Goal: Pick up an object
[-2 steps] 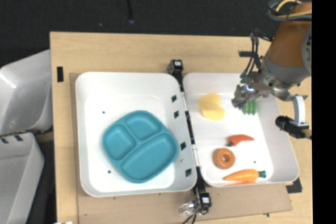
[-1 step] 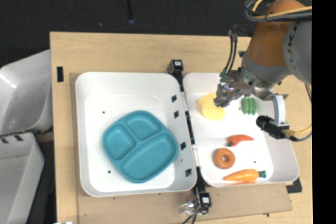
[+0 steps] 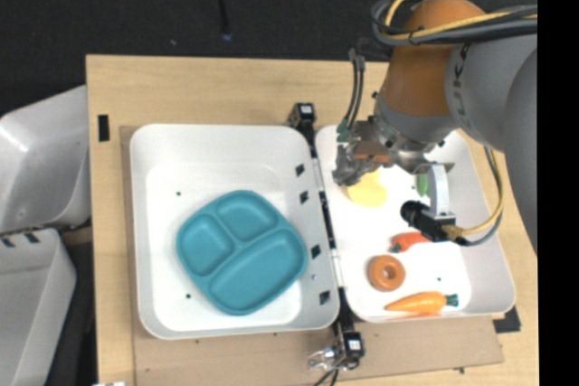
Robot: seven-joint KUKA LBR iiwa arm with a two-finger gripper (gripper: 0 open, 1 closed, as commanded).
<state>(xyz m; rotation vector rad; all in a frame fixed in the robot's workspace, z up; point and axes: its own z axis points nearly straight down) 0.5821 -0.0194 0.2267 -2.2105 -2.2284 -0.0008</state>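
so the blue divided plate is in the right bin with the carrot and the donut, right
Not quite. The camera view shows the blue divided plate lying alone in the left bin. The carrot and the donut are in the right bin, as you said, near its front edge.

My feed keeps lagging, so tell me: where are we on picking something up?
Nothing looks lifted yet. The pincer is down in the right bin, low over the yellow piece at its left side. I cannot tell whether it has a grip on it. The doughnut, carrot and small red piece lie loose in that bin. The blue divided plate sits in the left bin. Securing and lifting remain.
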